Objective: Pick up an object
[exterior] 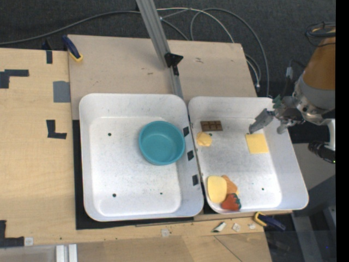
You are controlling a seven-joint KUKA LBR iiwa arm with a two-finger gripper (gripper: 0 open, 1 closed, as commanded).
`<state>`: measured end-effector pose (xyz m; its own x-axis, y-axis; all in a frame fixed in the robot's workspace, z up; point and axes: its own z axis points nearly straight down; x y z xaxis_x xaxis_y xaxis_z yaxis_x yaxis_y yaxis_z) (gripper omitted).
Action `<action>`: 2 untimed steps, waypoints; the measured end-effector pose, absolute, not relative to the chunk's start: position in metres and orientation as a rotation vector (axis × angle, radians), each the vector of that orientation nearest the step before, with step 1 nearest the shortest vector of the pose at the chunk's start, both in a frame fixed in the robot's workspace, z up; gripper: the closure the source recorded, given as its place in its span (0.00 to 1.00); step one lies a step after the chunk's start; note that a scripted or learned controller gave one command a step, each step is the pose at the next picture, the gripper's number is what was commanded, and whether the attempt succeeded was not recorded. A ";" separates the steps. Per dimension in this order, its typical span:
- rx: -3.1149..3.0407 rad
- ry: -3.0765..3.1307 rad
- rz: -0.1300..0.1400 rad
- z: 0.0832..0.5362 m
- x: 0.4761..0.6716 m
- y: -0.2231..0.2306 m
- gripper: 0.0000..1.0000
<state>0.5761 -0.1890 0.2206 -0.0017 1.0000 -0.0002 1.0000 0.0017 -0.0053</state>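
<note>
A flat pale-yellow square slice [257,143] lies in the right shallow white bin [283,187]. Just above it, the grey two-finger gripper [268,122] hangs spread, empty. Best descend straight, straddling the slice's edges.

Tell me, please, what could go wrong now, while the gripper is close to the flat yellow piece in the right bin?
1. The flat yellow piece lies low on the bin floor, so the gripper above it may close without catching it.
2. The piece sits near the far wall of the right bin; the gripper could strike that rim as it descends.
3. A sideways push could slide the piece toward the brown chocolate bar.
</note>
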 end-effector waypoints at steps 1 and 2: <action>-2.216 -2.219 0.007 0.156 0.576 -0.187 0.00; -2.216 -2.219 0.007 0.107 0.567 -0.181 0.00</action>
